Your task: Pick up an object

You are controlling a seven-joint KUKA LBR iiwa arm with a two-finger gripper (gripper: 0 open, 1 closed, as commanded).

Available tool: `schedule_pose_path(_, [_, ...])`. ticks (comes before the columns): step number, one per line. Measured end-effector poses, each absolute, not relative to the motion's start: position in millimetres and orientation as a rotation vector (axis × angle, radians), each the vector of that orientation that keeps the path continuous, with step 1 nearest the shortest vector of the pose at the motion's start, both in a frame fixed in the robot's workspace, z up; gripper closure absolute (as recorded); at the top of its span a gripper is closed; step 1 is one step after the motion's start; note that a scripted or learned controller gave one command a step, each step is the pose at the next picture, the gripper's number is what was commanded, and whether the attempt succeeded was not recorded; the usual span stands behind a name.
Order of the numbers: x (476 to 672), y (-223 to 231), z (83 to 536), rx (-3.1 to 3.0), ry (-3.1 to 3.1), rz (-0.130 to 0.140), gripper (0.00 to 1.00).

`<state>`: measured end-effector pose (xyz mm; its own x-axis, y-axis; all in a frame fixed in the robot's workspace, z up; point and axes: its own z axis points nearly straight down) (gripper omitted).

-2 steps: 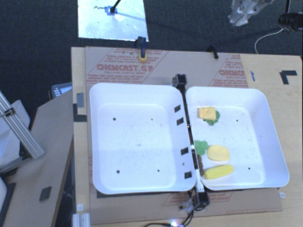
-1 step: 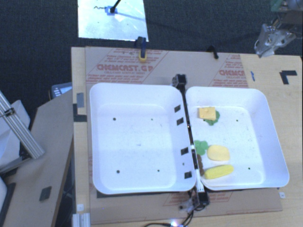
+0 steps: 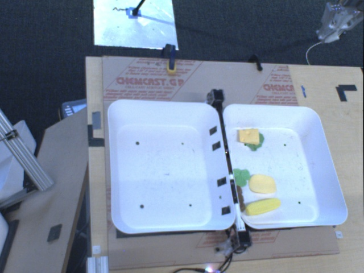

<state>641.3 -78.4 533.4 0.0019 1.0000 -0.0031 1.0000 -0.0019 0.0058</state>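
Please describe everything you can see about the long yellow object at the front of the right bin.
The long yellow object looks like a toy corn cob: a stubby, rounded cylinder in bright yellow, seemingly plastic or rubber, with a faintly ribbed surface. It lies flat on its side on the floor of the right bin, near the front left corner, tilted so its right end points slightly toward the back. It sits close to the bin's left wall, just in front of a paler yellow oval piece; whether they touch is unclear.

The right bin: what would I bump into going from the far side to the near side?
Yellow square piece on a small green bit, then green round piece, then pale yellow oval, then yellow corn-like piece.
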Motion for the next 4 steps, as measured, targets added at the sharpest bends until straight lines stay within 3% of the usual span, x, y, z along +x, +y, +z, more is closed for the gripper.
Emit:
schedule_pose_path(1, [669.4, -138.3, 517.4, 2.219, 2.216, 0.003, 1.0])
schedule_pose_path(2, [668.5, -151.9, 536.2, 2.218, 2.218, 0.003, 1.0])
schedule_pose_path(3, [668.0, -209.2, 521.1, 2.221, 2.216, 0.001, 1.0])
schedule_pose_path(4, [668.6, -205.8, 536.0, 2.213, 2.223, 0.002, 1.0])
